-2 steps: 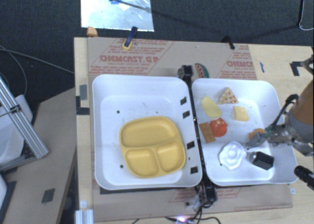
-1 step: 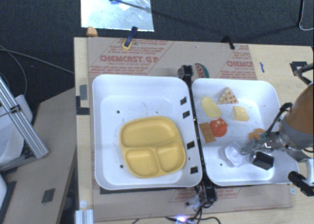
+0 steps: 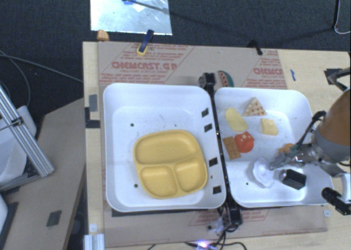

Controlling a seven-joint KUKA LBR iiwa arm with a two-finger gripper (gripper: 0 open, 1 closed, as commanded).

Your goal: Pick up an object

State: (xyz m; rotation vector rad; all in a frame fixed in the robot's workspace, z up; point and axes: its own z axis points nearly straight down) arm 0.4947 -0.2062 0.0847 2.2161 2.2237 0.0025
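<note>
Your likeliest target is the small white object [image 3: 262, 172], lying in the near part of the right bin [image 3: 299, 100], a little left of that bin's middle; the gripper [image 3: 277, 162] sits just to its right, low over the bin floor and slanting toward it, close enough that it may be touching, though you cannot be sure from this angle; whether the gripper is apart or closed you cannot tell either, and nothing can be seen clamped in it; so judge this as the approach, with the grasp itself not yet made. Just beyond the white object, to the far left, lie a red toy tomato [image 3: 245, 142] and an orange waffle-patterned cracker [image 3: 231, 148], side by side and touching or nearly so; a small orange piece [image 3: 286, 148] lies just past the gripper on the far side; further off sit a pale yellow chip [image 3: 236, 118], a yellow cheese square [image 3: 269, 127] and a tan triangular wedge [image 3: 253, 107]. The arm [image 3: 334, 134] reaches in from the right; the left bin [image 3: 126, 106] holds a yellow divided plate [image 3: 170, 162], well apart from the work. Your next move calls for centring over the white object, straddling it, closing and lifting straight up; watch that the tomato is not nudged.
</note>
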